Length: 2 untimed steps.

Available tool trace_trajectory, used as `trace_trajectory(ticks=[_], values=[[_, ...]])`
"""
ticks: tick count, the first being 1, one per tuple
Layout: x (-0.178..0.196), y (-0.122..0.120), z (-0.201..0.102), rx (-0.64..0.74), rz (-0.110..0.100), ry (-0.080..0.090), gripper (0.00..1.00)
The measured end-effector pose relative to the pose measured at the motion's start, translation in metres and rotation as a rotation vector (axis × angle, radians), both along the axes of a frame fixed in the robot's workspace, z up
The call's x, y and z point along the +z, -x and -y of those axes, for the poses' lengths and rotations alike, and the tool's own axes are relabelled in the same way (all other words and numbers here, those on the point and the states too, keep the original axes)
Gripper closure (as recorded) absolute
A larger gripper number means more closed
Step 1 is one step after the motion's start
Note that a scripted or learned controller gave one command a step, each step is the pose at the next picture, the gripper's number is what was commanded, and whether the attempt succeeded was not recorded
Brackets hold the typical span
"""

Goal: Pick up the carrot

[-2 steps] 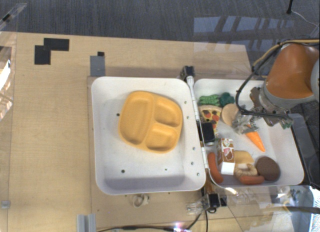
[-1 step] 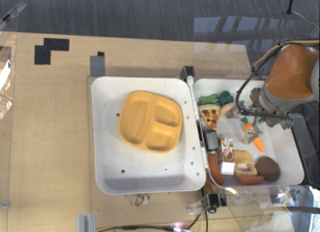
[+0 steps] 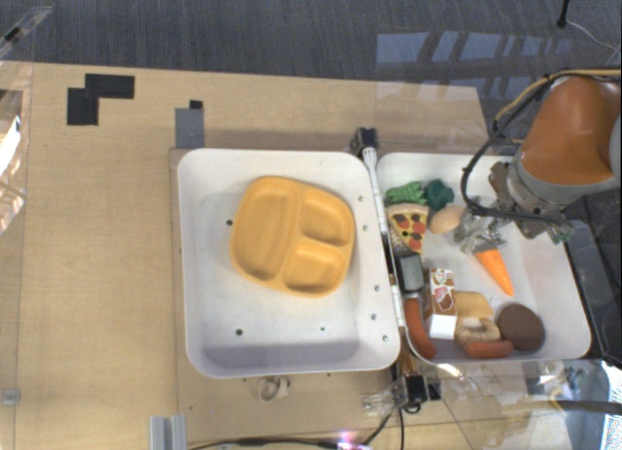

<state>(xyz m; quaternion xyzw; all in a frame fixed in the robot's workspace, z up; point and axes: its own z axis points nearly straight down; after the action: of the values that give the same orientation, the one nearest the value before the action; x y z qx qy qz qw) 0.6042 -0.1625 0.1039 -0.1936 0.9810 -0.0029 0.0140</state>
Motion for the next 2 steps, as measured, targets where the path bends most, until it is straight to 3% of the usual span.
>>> trace_trajectory(ticks=[1,2], values=[[-0.002,0.002,0.001,0.000,-0.007,0.000,0.00],[-0.015,0.053,0.019,0.173,-0.014,0.005,0.00]])
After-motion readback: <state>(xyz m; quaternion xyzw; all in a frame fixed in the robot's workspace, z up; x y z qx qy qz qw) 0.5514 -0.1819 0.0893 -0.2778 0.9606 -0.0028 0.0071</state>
